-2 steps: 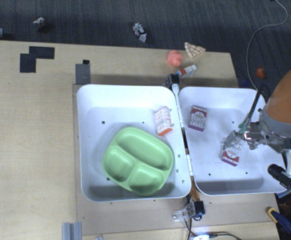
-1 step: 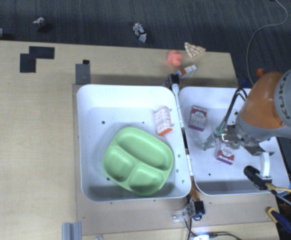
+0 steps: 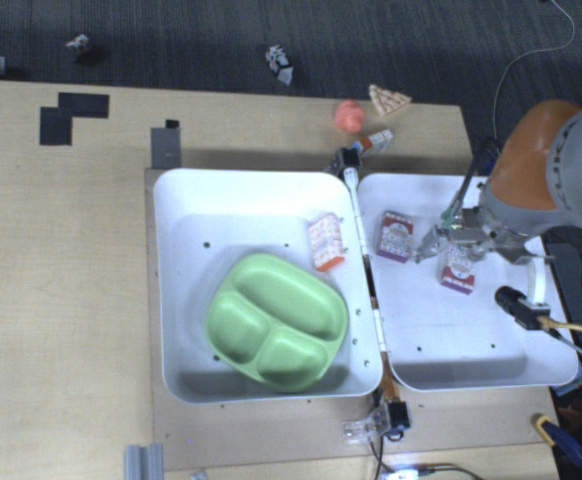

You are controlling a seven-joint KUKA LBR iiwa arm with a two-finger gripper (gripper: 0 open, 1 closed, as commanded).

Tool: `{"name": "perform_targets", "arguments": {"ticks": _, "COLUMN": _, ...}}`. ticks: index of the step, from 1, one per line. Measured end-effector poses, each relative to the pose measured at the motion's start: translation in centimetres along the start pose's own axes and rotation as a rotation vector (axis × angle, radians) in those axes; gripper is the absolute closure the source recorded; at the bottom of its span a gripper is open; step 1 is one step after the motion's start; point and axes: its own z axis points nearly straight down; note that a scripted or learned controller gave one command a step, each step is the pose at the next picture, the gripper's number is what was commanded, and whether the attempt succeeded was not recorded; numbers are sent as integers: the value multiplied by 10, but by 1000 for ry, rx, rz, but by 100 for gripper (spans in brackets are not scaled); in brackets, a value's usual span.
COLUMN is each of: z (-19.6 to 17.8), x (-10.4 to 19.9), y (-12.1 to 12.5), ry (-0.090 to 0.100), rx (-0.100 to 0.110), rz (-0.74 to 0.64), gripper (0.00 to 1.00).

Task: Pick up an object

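From above, the gripper [image 3: 458,236] hangs low in the right bin [image 3: 471,363], right over a small red-and-white packet [image 3: 458,271] — whether its fingers are spread or closed I cannot tell. A second packet [image 3: 395,236] lies just to the camera's left of it — probably the less direct choice.

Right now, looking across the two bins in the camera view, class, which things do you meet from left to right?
green divided plate → small white and red packet → red and white box → gripper over a second small red box.
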Motion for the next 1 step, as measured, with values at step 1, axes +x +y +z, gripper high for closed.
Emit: {"name": "perform_targets", "arguments": {"ticks": 1, "z": 0, "x": -3, "y": 74, "ry": 0, "rx": 0, "rz": -2, "gripper": 0}}
